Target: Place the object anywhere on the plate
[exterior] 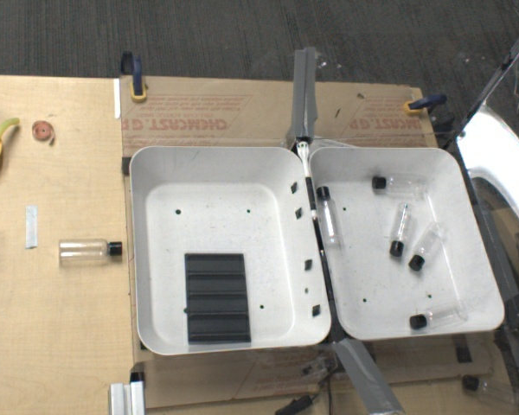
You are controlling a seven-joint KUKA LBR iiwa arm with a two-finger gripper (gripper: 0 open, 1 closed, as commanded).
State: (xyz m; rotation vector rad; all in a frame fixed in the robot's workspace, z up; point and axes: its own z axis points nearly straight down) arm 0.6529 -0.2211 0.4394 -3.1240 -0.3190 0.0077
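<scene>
A pale wood bench [52, 318] meets dark carpet [242, 15] at twelve o'clock, with brown cardboard [242, 111] under two glossy white bins. The left bin [156, 188] holds a ribbed black plate [216, 298] at six o'clock. The right bin [467, 232] holds five clear, black-capped vials [400, 228], scattered; the gripper's state cannot be told.

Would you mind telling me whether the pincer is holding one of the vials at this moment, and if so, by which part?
That cannot be told. All five vials lie loose in the right bin; the dark plate sits in the left bin.
</scene>
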